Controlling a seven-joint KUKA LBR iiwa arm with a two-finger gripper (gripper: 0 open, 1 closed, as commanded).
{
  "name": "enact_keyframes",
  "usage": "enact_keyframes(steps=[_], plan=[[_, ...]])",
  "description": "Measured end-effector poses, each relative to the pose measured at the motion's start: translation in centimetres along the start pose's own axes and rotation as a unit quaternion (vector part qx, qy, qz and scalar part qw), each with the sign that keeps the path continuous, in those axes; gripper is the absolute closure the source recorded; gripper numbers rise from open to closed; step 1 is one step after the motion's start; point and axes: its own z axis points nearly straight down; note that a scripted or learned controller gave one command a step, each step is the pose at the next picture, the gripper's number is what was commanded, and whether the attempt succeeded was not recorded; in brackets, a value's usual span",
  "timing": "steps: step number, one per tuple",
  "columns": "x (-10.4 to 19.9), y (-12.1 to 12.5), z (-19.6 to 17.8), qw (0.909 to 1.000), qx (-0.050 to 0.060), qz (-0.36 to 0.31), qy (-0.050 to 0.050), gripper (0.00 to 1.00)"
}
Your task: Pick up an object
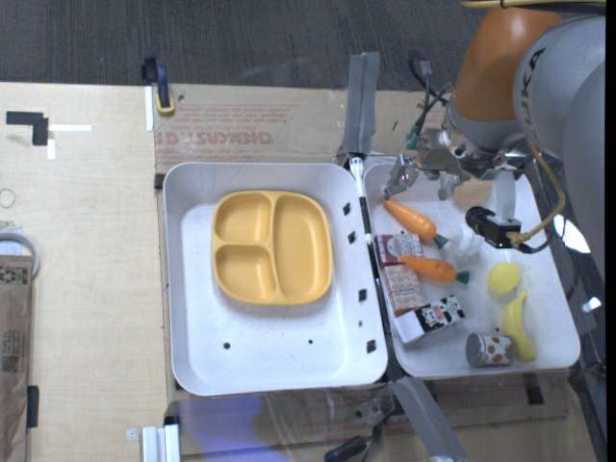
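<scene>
Pincer (438, 171): it hung under the grey arm with the orange band, over the far end of the right bin (561, 295). From where I stood I could not tell if it was apart or together, and I saw nothing held in it.
Upper carrot (412, 218): the thing nearest to the pincer, lying just below it on the bin floor. It was a smooth orange cone with a small green end, and it was not touching the pincer.
Lower carrot (430, 269): the same shape and colour, a little further below the pincer, pointing left with its green end to the right.
Red packet (397, 272): a flat printed carton, red and white, below and left of the pincer, with the lower carrot touching it.
Cow carton (430, 318): a small box with black and white patches, well below the pincer.
Lemon (502, 277): round, matte yellow, below and right of the pincer.
Banana (520, 323): curved, yellow, smooth, beneath the lemon and further from the pincer.
Can (489, 348): a short metal cylinder with a printed label, lying just beside the banana, the furthest piece from the pincer.
Beige piece (472, 193): pale and rounded, just right of the pincer; I could not make out what it was.
Left bin (178, 287): shallow white plastic with rounded corners, well to the left of the pincer.
Plate (272, 246): yellow, oval, glossy, with three compartments, lying flat in the left bin.
</scene>
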Motion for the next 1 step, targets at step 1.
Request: enact_keyframes(steps=[1], plan=[[-5.31, -2.44, 9.39, 1.0, -0.005, -0.005, 0.0, 0.0]])
